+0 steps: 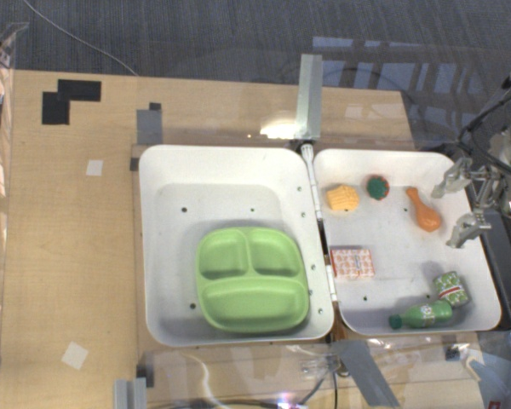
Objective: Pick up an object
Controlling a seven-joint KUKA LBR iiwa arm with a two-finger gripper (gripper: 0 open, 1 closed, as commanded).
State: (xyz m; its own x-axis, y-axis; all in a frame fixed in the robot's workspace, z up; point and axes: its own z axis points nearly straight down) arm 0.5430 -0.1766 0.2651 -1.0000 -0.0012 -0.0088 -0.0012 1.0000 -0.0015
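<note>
Right bin (406,318), jaws spread at rim

The gripper (462,204) is bare grey metal, with two slim angular fingers (454,178) that end in pale, flat tips. Behind them sits a dark wrist block with thin black cables looping off toward 1 o'clock. An orange patch shows at the far 3 o'clock edge.

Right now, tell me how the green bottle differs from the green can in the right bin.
The green bottle is long and slim, lying on its side along the front wall; the green can is short, stubby and tilted. The bottle is plain bright green; the can shows red and white markings. Both lie in the right bin, close together.
</note>
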